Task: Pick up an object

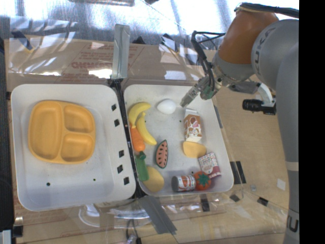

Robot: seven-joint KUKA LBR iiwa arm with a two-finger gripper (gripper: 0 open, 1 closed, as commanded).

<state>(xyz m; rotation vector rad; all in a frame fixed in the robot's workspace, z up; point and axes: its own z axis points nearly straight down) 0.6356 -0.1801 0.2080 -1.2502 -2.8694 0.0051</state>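
The right bin (223,151) holds several toy foods. A white egg (166,106) lies near its back wall, with two yellow bananas (139,121) to its left. A brown and white bottle (192,127) lies just right of centre, above a yellow wedge (193,149). A watermelon slice (161,153), an orange carrot (137,139), a green vegetable (141,168) and a yellow lemon (155,179) sit nearer the left wall. My gripper (187,101) hangs low over the bin's back right, just right of the egg and above the bottle, with nothing seen in it.
The left bin (20,182) carries a yellow divided plate (61,131). At the right bin's front lie a small red sauce bottle (184,182), a red tomato (203,181) and a small printed packet (208,162). A black divider (124,136) separates the bins.
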